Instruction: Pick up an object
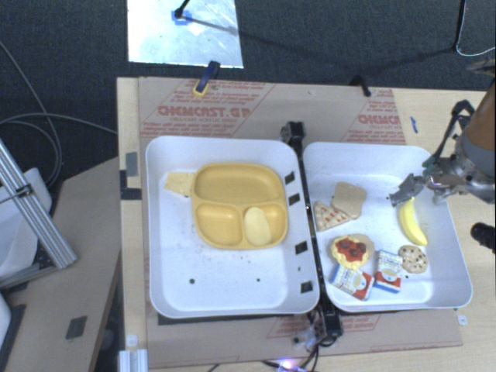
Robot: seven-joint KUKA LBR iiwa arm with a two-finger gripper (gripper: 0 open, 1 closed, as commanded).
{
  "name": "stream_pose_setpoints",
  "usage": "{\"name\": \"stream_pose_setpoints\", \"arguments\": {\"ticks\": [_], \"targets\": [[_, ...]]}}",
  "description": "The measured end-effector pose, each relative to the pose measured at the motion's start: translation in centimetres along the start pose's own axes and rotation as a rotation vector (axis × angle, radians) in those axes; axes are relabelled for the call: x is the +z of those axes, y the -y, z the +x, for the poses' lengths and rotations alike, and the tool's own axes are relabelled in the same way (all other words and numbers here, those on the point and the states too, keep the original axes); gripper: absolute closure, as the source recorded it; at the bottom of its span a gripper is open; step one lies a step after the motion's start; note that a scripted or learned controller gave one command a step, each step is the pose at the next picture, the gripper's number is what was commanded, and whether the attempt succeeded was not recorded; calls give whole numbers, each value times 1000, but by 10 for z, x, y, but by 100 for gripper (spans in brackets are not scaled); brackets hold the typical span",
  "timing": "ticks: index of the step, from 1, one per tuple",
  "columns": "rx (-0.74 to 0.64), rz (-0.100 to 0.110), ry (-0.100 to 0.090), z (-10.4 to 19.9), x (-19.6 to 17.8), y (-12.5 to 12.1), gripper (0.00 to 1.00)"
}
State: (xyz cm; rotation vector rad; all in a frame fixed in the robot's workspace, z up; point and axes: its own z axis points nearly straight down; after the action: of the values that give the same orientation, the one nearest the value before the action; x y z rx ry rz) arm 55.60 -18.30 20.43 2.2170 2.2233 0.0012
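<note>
Hovering just above the curved, smooth banana [412, 224], metal fingers [404, 191] whose spread is unclear.

Left white bin [167, 285]: a yellow divided plastic tray [236, 204] occupies the centre, with a pale oval piece [258, 225] in its lower right compartment and a flat tan slice [180, 183] touching its upper left edge. The bin floor along the lower edge is open.

Right white bin [446, 285]: the upper strip is open. A toast slice [349, 198], waffle wedge [328, 216], small pizza [352, 249], two small cartons [370, 279], a cookie [413, 258] and a yellow banana [411, 223] crowd the centre and lower part. The gripper [415, 186] hangs over the right edge, just above the banana.
</note>
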Motion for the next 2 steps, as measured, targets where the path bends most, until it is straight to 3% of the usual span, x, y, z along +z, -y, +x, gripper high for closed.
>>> {"name": "stream_pose_setpoints", "arguments": {"ticks": [1,2], "targets": [[2,0,1,-24,124,-18,0],[1,-4,1,-24,109,-20,100]]}}
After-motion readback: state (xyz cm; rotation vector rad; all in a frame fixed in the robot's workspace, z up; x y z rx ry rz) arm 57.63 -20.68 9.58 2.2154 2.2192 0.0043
